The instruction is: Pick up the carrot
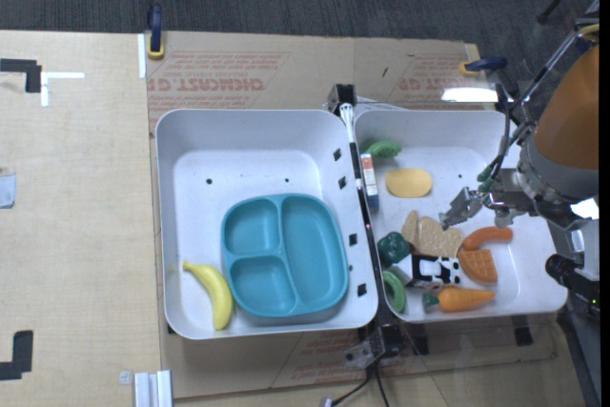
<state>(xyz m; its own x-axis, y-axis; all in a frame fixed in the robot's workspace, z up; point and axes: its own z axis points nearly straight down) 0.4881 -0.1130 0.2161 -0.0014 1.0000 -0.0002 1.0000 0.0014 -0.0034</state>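
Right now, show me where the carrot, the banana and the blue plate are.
carrot (465, 298): camera view, middle of its orange body.
banana (217, 293): camera view, middle of its curve.
blue plate (315, 243): camera view, floor of its large compartment.

The carrot (464, 299) lies at the near edge of the right bin (434, 131), hemmed in closely. A waffle piece (479, 265) touches it on its far side, a black-and-white toy (437, 271) sits just beside its leafy end, and the bin's near wall runs right alongside. Farther from the carrot, crackers (431, 234) and a sausage (487, 236) crowd the middle. Beyond those, the floor around the yellow piece (408, 183) is bare. Above the carrot nothing blocks the way down.
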